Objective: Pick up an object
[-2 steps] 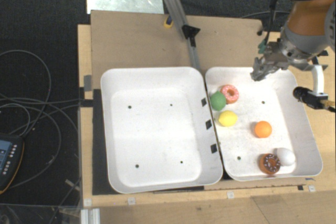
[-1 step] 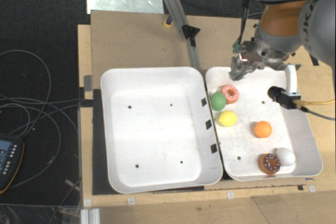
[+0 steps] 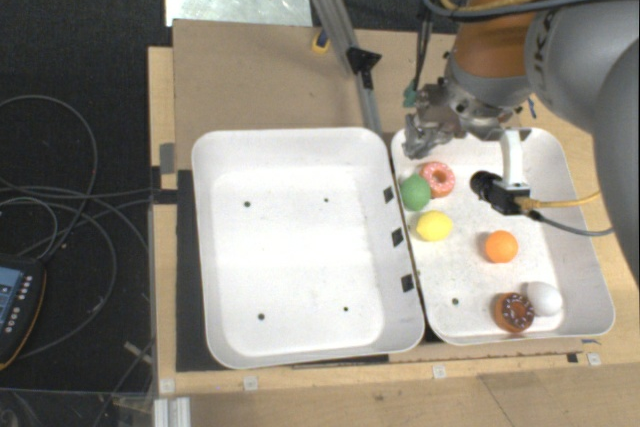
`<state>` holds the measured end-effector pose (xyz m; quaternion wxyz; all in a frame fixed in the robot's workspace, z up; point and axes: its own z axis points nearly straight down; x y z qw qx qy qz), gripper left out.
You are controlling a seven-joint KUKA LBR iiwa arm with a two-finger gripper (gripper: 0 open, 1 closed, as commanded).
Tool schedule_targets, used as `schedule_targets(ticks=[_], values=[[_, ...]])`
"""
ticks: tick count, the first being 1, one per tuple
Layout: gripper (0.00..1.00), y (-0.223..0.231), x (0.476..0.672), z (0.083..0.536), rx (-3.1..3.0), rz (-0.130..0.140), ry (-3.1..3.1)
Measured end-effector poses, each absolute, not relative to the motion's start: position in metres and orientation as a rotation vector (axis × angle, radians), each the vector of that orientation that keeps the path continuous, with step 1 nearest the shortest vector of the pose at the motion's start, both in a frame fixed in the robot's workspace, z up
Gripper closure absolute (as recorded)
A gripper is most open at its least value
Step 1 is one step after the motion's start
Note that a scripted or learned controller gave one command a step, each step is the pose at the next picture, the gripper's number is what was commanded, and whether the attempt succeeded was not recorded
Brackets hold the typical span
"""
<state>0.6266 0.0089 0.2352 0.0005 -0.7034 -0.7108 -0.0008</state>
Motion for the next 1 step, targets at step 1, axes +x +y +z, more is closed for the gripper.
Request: schedule_targets(ticks=[1], values=[[1.00,0.0549,0.6275,0.2332,-2.210,-0.004,-2.232]])
